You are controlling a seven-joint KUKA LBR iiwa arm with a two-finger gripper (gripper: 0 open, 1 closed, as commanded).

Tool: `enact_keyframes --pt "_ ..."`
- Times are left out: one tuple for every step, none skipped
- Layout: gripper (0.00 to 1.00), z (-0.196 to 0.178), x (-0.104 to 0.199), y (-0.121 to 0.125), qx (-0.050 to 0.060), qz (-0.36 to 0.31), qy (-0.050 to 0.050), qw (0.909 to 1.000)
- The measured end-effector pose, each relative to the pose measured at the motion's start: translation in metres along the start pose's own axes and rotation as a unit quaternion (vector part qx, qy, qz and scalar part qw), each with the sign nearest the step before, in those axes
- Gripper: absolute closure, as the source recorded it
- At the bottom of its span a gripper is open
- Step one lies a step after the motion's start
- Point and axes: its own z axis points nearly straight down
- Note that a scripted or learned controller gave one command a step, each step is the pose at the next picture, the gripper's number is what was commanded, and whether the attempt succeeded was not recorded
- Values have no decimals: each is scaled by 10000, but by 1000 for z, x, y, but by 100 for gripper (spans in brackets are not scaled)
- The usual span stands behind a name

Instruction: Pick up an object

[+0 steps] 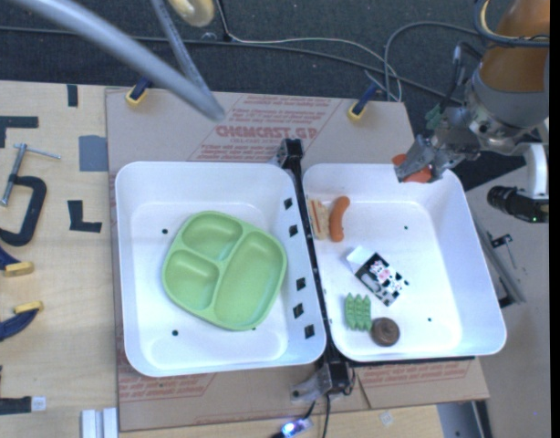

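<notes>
Altogether one tray [225,270], four small objects [371,286].

Green tray [225,269] in left bin [139,185].

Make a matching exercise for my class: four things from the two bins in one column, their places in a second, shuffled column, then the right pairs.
Things:
1. green divided plate
2. orange hot dog
3. brown round piece
4. black-and-white toy

Places:
A. right bin, front
B. left bin
C. right bin, middle
D. right bin, back left, near the divider

Pairs: 1-B, 2-D, 3-A, 4-C
</notes>
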Motion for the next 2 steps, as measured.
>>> enact_keyframes --pt "100 9 50 11 5 -2 -1 10000" --pt "100 24 93 5 8 3 -4 10000"
